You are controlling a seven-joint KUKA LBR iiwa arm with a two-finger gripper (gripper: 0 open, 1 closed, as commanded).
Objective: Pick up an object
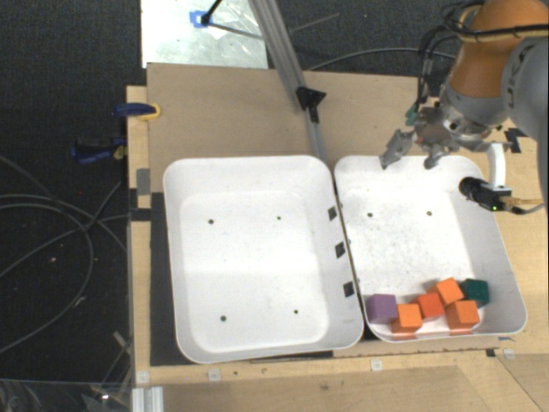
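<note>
Camera view had the grey arm (502, 54) with its orange band coming in from the right, and the claw (412, 150) hung over the far edge of the right bin (412, 230), up near that bin's back rim. Its two fingers were spread apart with nothing between them, so no grab going on at that moment.

All the blocks sat well away from it, bunched in the near right corner of the same bin. Going left to right: a purple cube (382, 307), then an orange cube (409, 317) just beside it, another orange block (430, 304) touching that one, a third orange cube (449, 291) a bit farther back, a fourth orange cube (463, 314) at the front, and a dark green block (476, 292) tucked at the right end of the bunch. They were packed pretty tight, mostly touching each other.

The left bin (249, 256) sat right alongside, the two bins joined at the middle by small black clips. Both rested on the brown tabletop (223, 110). A blue clamp (137, 110) with a yellow tip gripped the tabletop's left edge.
</note>
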